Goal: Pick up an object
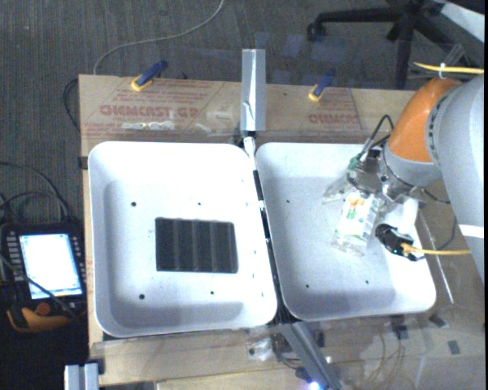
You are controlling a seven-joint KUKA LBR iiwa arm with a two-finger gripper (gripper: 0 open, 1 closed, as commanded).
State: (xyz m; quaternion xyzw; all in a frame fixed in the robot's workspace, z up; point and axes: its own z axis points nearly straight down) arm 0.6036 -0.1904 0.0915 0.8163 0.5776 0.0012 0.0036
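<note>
A black ridged rectangular pad (195, 244) lies flat in the middle of the left bin (122, 177). My gripper (354, 226) hangs low over the right bin (309, 283), in its upper right part, far from the pad. Its pale, see-through body shows small orange and green marks. I cannot make out any object between its jaws.
The grey arm with its orange band (415, 132) reaches in over the right bin's right rim. A yellow cable (439, 252) runs off the wrist. A metal post (253, 96) stands behind the gap between the bins. Blue-and-yellow clamps (149, 75) hold the board at the back.
</note>
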